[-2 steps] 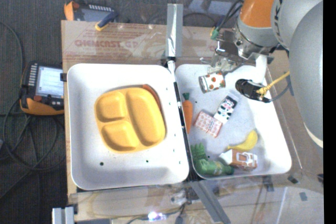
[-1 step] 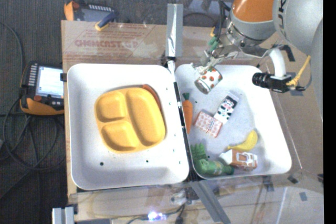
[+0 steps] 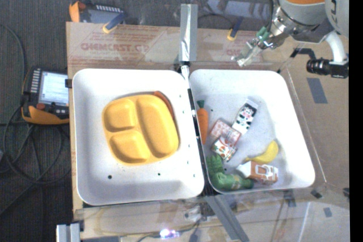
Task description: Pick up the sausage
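Note:
The sausage (image 3: 165,101) is a reddish-brown strip in the left bin (image 3: 91,178). It peeks out from behind the back right edge of the yellow divided plate (image 3: 140,126), which hides most of it. My gripper (image 3: 247,57) hangs above the back rim of the right bin (image 3: 295,122), well to the right of the sausage and higher than it. Nothing is in the gripper.
The right bin holds a carrot (image 3: 202,119), a black-and-white carton (image 3: 245,116), two small red boxes (image 3: 224,139), a banana (image 3: 267,151), a green vegetable (image 3: 224,176) and an orange-and-white carton (image 3: 262,173). A metal divider post (image 3: 187,37) stands behind the bins.

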`<action>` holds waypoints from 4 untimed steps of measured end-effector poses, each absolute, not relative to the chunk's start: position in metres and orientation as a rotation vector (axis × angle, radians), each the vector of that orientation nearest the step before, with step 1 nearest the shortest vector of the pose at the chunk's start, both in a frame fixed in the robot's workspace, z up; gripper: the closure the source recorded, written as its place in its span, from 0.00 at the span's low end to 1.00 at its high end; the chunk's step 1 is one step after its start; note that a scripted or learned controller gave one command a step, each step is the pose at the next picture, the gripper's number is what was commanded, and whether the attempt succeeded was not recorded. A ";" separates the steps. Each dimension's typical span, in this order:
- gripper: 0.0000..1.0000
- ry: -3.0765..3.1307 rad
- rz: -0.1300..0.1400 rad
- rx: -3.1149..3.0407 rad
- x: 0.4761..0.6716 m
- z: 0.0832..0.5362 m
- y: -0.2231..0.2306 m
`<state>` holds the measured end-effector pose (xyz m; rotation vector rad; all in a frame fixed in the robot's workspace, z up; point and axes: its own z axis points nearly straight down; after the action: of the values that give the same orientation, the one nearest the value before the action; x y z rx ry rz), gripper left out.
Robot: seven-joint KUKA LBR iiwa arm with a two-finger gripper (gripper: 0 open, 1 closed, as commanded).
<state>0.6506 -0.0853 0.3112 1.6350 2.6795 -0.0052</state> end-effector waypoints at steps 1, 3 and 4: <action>1.00 2.840 -0.005 1.337 0.669 0.288 -0.123; 1.00 3.119 -0.001 0.363 0.622 0.268 -0.189; 1.00 3.110 0.002 -0.417 0.604 0.292 -0.194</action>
<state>0.6044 -0.1935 0.2915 -0.4167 3.1103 0.0020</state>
